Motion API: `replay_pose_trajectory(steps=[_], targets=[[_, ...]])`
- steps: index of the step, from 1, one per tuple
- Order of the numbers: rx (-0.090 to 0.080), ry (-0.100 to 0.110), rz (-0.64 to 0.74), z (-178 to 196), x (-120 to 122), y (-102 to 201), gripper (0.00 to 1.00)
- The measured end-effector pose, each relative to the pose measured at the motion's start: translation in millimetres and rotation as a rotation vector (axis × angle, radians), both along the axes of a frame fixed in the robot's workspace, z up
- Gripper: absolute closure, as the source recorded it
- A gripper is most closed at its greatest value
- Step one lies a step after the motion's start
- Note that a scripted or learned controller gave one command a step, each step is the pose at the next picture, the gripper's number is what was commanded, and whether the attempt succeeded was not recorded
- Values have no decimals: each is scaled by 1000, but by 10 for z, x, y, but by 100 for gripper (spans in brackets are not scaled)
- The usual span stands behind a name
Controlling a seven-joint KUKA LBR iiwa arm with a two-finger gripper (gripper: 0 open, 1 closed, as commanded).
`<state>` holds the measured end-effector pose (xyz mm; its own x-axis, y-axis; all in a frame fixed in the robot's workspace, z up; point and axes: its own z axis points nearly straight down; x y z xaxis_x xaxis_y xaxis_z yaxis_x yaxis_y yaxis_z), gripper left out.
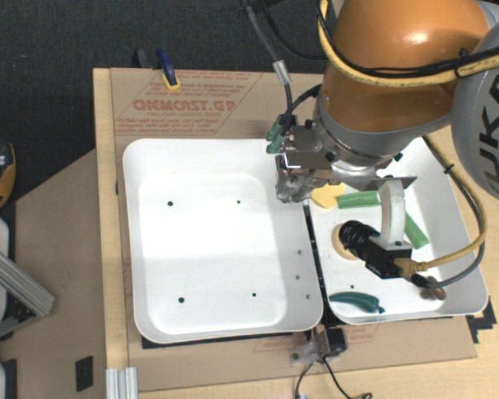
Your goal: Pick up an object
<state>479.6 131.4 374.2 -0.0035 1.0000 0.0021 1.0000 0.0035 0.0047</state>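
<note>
Jaws hang at the rear-left corner of the right bin (407,304), just by its left wall, and from the camera view I cannot tell whether they are spread or closed; the arm (399,56) looms over them, and nothing shows gripped between them. Judging by that place, they sit low over this bin because every loose thing lies in it

Closest to the jaws, toward the bin's rear-left, sits a yellow piece (323,196). Touching or overlapping its right side is a green stick (359,199), the likeliest pick. It lies flat with its long axis running across the bin, from left wall toward right wall, one end pointing at the jaws. A second green stick (416,231) lies nearer the bin's middle, slanted from rear-left to front-right and partly hidden. A tan disc (346,238) rests left of the bin's middle, and a dark teal curved piece (358,302) lies along the bin's front edge, its length parallel to that edge

A grasp on the first green stick would, I judge, want the jaws closing across its short width
</note>
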Motion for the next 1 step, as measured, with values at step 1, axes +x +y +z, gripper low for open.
replay_pose_trajectory(steps=[1], targets=[[-3, 10, -7, -327, -6, -210, 100]])
